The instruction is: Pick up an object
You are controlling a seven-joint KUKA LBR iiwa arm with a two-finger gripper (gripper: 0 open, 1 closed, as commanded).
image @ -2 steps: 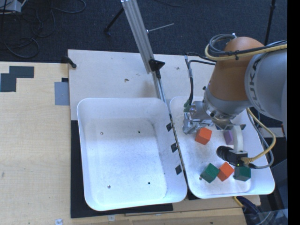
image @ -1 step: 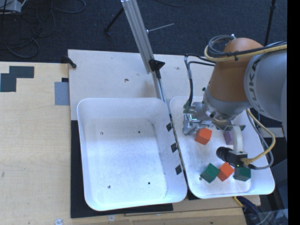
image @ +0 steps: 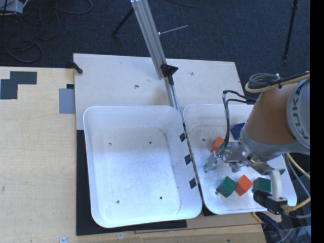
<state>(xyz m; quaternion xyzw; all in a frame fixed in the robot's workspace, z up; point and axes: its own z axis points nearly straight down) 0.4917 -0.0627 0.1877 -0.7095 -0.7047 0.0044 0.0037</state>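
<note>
Where the pale wooden desk (image: pixel 35 161) ends at twelve o'clock, dark carpet (image: pixel 212 19) with cables begins. Two white bins sit side by side: the left bin (image: pixel 101 118) at nine o'clock, the right bin (image: pixel 205 118) at three holding a green block (image: pixel 226 187), two orange blocks (image: pixel 243 185) and a blue piece (image: pixel 238 131). Over them hangs the gripper (image: pixel 212 164); how wide it stands I cannot tell.

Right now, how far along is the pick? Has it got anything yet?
Done: the arm has reached into the right bin, and the gripper is down among the blocks. In hand: nothing visible between its fingers. An orange block lies just beside it; a green block and another orange block lie nearer the front. Left: grasping one and lifting it.
</note>
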